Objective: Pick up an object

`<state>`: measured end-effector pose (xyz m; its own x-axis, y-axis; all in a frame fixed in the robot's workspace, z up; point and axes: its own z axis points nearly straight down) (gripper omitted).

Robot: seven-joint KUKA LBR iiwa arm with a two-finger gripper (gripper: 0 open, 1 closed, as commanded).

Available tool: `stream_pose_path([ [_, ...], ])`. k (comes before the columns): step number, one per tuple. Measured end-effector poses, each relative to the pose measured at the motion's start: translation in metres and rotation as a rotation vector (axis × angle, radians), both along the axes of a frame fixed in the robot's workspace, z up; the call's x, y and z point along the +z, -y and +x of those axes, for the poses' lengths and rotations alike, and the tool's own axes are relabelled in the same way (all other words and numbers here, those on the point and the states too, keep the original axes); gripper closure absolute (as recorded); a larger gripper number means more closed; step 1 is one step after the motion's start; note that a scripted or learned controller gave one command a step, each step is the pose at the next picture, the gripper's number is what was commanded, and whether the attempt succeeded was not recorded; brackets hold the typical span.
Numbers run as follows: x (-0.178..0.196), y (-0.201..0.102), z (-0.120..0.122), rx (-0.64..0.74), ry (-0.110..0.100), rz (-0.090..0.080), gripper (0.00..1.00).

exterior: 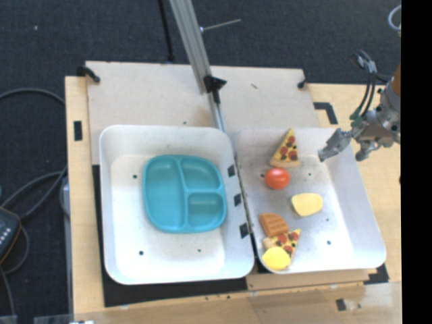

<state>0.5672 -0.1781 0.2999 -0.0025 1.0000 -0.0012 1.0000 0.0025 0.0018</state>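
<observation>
Looking down at a slant, the camera view takes in a pale wooden worktop [77,201] standing on dark, finely textured carpet [67,19], with black cables [20,181] trailing along the floor past the worktop's left edge. A sheet of light board [148,93] covers the worktop's far half, pinned by small black clips at its corners. A ribbed aluminium rail [192,36] slants down from the far side to the seam between two shallow white bins, both smooth plastic with rounded corners and faint speckling.

The left bin [121,248] carries a turquoise plate [184,194], glossy and rounded, divided into three compartments.

The right bin [351,214] holds the toy food. A pizza slice [286,148] with red dots lies towards the far edge, and just beside it, nearer the bin's middle, sits a round red tomato [277,178]. A smooth pale yellow piece [307,204] lies towards the bin's centre. Close to the near left corner a ridged orange-brown piece [273,223], a second small pizza slice [292,240] and a yellow round piece [275,258] are clustered, touching one another.

The hand [349,147] hangs over the right bin's far right corner, its two grey fingers [332,147] spread apart with nothing between them, well apart from every toy.
</observation>
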Motion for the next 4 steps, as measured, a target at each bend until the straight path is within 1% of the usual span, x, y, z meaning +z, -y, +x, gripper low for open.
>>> stream_pose_path([
  [1,0.000,0.000,0.000,0.000,0.000,0.000,0.00],
  [2,-0.062,0.002,-0.005,-0.002,-0.006,0.001,0.00],
  [3,-0.115,0.013,-0.009,-0.004,-0.006,0.000,0.00],
  [4,-0.178,0.011,-0.013,-0.003,-0.007,0.001,0.00],
])
